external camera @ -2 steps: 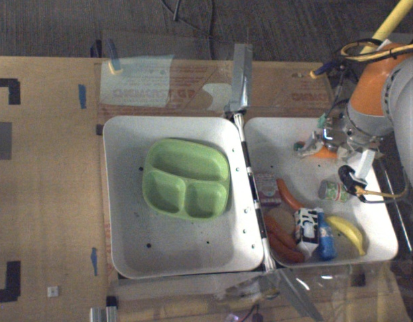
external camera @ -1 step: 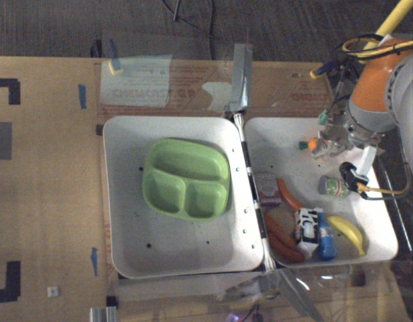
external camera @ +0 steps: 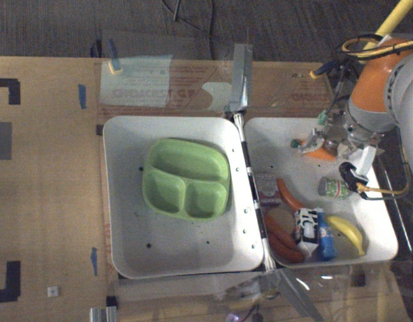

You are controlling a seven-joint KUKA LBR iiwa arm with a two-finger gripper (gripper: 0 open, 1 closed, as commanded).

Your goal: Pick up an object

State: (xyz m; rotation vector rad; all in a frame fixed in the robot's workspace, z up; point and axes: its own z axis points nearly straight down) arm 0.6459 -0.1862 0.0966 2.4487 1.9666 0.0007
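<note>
My gripper (external camera: 327,141) hangs over the far part of the right bin (external camera: 384,237), below the orange wrist band. Right under it lies an orange carrot-like toy (external camera: 320,155) with a small green end (external camera: 297,143); I cannot tell whether the two touch. Other items in this bin are a small green can (external camera: 334,188) lying on its side, a yellow banana (external camera: 348,233), a blue and white carton (external camera: 312,232), red sausages (external camera: 284,239) and a small dark box (external camera: 267,188).
The left bin (external camera: 126,233) holds a green divided plate (external camera: 186,178). A metal divider (external camera: 250,186) runs between the bins. A black cable (external camera: 357,180) loops from the wrist over the right bin's right side.
</note>
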